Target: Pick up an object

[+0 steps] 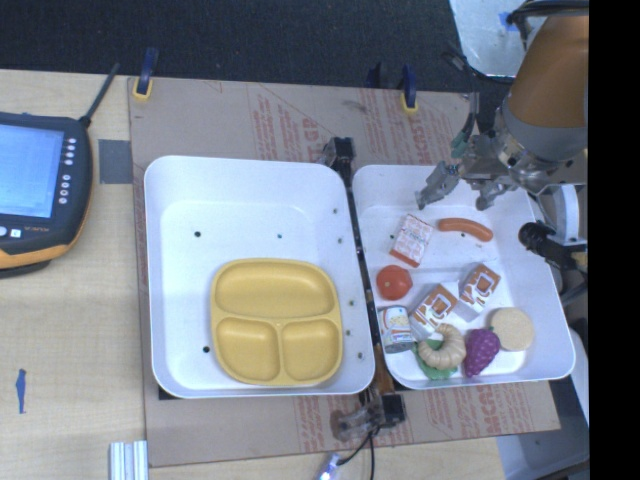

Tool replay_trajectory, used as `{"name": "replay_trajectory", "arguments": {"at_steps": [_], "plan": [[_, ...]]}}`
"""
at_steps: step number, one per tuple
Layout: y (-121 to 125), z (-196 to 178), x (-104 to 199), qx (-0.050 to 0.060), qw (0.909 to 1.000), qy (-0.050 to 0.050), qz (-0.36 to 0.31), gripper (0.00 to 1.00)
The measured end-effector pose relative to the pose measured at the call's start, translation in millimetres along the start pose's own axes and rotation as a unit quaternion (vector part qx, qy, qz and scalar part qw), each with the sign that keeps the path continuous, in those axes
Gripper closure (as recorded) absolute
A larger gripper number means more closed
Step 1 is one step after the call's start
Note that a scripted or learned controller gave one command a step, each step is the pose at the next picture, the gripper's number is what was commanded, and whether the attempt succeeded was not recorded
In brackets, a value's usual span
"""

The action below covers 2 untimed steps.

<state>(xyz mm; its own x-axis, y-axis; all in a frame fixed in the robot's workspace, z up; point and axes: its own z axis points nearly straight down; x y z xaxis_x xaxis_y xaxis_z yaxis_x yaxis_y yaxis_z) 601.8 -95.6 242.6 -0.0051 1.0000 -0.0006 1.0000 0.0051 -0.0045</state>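
Note:
The right white bin [545, 268] holds several toy foods: a sausage [465, 228], a red-and-white packet [411, 239], a red tomato [394, 282], two small cartons [478, 285] [435, 308], a cream disc [512, 328], purple grapes [481, 351], a pretzel-like ring [444, 348] and a small can [397, 325]. My gripper [461, 192] hovers over the bin's far side, just above the sausage. Its two grey fingers [435, 187] are spread open with nothing between them.
The left white bin [180, 208] holds a yellow divided plate [277, 321]. A handheld tablet [40, 188] lies at the bench's left edge. Clamps [408, 86] hold the cardboard base at the back. A cable fitting [341, 153] sits between the bins.

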Motion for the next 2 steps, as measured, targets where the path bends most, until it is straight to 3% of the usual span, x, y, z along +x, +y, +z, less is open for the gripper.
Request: {"name": "replay_trajectory", "arguments": {"at_steps": [1,2], "plan": [[3,137,-14,0.002,1.0,0.0,0.0,0.0],[55,151,-5,0.0,1.0,0.0,0.0,0.0]]}}
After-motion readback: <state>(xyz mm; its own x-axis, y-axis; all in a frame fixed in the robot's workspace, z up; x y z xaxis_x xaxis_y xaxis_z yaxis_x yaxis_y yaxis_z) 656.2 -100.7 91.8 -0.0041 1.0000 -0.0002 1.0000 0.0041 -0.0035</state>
